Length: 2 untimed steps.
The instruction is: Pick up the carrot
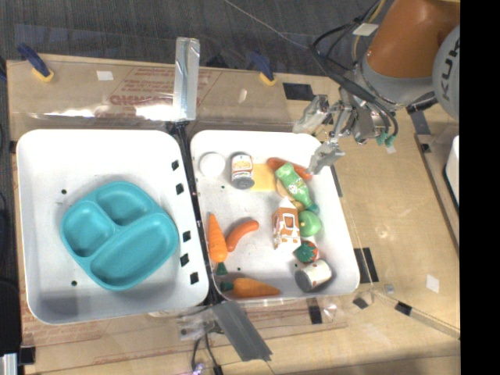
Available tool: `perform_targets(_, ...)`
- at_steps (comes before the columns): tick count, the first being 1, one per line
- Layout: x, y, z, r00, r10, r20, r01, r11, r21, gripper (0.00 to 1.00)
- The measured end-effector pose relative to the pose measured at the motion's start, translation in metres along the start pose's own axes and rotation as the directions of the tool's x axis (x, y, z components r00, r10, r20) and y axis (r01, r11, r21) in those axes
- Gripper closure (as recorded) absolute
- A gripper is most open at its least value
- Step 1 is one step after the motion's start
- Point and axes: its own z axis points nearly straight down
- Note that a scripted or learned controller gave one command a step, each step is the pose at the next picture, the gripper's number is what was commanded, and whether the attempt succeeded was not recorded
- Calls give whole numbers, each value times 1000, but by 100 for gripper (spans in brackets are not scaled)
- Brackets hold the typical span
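Two white bins share my bench; the right bin (332, 233) holds the carrot (216, 239) against its left wall, untouched; my claw (324, 156) hangs over its far-right corner, grip unreadable; the whole pick remains.

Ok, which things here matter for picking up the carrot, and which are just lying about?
For the job:
- carrot by the right bin's left wall
- second carrot at that bin's front edge
- gripper, over the right bin's far right corner

Lying about:
- blue divided plate in the left bin
- small can
- sausage
- green packet
- white cup
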Motion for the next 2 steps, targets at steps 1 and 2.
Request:
perform_targets(1,23,-21,160,991,132,11,-132,991,-1,0)
perform_targets(2,2,-21,187,890,455,5,-455,890,-2,0)
